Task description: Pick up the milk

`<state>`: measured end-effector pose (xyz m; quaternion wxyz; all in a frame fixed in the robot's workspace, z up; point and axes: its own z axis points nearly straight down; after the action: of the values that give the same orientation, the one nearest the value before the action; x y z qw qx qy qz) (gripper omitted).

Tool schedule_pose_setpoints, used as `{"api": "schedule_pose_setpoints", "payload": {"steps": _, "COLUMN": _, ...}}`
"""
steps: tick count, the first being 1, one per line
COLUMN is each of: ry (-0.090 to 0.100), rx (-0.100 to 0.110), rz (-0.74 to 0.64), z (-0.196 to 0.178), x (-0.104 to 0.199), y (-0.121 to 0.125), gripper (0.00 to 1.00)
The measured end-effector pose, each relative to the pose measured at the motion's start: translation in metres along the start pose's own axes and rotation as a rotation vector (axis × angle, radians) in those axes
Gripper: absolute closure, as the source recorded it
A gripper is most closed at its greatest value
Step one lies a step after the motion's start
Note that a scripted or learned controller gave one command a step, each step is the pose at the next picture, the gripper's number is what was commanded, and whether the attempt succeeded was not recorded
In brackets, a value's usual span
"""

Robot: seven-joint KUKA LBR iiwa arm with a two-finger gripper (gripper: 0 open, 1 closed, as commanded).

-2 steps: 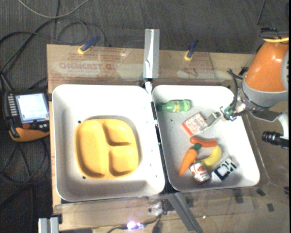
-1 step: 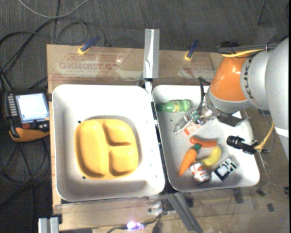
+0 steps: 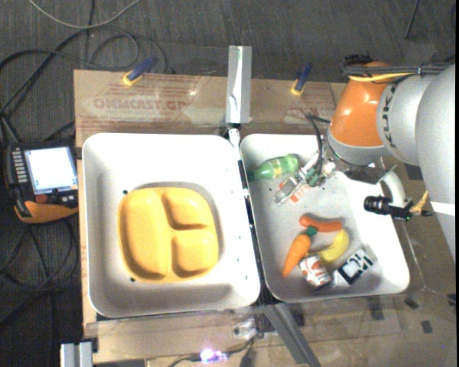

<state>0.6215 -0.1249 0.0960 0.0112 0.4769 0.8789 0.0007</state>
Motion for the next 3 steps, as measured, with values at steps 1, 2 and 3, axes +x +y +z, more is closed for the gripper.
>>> {"api": "schedule_pose_setpoints", "payload": {"steps": 1, "ry": 0.014, "rx": 0.016, "rz": 0.212, "z": -0.153, "x": -0.01, "y": -0.034, "gripper": 0.0}}
{"api": "schedule_pose_setpoints", "payload": {"steps": 2, "ry": 0.019, "rx": 0.012, "rz": 0.026, "z": 0.002, "x": -0.004, "y": -0.036, "gripper": 0.0}}
{"api": "schedule_pose_setpoints", "payload": {"steps": 3, "ry": 0.02, "rx": 0.011, "rz": 0.026, "z": -0.007, "x": -0.003, "y": -0.035, "gripper": 1.0}}
